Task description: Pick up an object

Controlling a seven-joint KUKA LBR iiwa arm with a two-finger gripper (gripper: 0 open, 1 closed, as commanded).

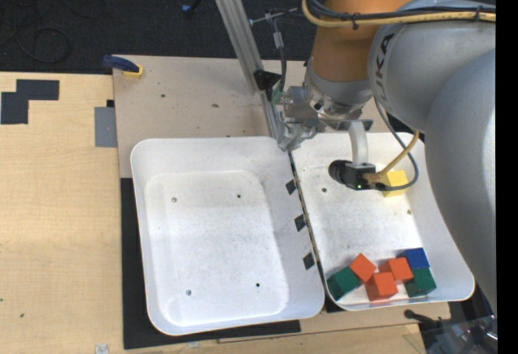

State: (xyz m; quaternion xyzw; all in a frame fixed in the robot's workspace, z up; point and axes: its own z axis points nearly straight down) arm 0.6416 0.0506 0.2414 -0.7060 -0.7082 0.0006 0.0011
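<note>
Several small blocks lie huddled in the near corner of the right bin (453, 283): a green block (344, 282), an orange block (363, 266), two more orange ones (382, 286) (400, 268), a blue block (416, 258) and a second green block (421, 283). A yellow block (396, 179) rests alone near the right bin's far right side, partly behind a cable. My gripper (291, 132) hangs over the far end of the divider between the two bins, well away from the blocks. Nothing can be seen held in it.
The left bin (154, 182) stands beside the right one. A slanted aluminium rail (239, 28) rises just behind the gripper. A black part with a cable (350, 174) hangs under the wrist over the right bin. The bulky grey arm covers the right side.
</note>
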